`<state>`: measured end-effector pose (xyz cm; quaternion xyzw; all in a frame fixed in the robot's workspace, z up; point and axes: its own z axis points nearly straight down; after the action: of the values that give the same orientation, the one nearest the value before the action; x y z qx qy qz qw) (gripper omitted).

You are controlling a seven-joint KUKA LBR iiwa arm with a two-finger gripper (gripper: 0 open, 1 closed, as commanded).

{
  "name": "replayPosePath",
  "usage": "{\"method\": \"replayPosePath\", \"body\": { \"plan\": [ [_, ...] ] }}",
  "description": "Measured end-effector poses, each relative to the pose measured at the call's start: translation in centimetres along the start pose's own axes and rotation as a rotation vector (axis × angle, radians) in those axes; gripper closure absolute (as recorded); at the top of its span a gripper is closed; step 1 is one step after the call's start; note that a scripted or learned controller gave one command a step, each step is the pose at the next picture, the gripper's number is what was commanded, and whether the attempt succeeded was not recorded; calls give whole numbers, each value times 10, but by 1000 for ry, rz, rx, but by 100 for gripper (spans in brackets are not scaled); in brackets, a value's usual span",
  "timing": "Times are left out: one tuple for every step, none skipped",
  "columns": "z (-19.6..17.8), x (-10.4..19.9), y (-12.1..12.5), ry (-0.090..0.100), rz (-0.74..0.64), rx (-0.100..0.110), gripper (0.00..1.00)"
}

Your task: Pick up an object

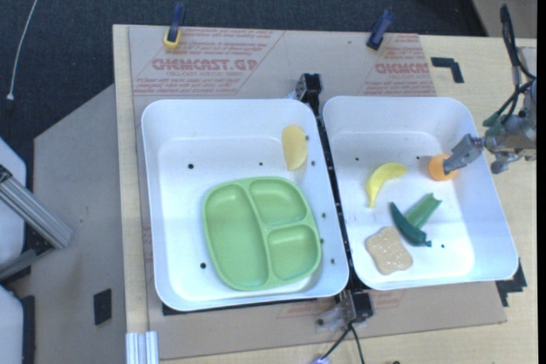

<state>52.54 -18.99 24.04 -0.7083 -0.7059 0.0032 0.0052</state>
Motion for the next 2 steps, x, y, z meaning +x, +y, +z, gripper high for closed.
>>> {"method": "replayPosePath", "body": {
  "plan": [
    [-6, 0, 2, -3, -4, -12, 0],
    [50, 5, 12, 0, -4, -5, 0]
  ]
}}
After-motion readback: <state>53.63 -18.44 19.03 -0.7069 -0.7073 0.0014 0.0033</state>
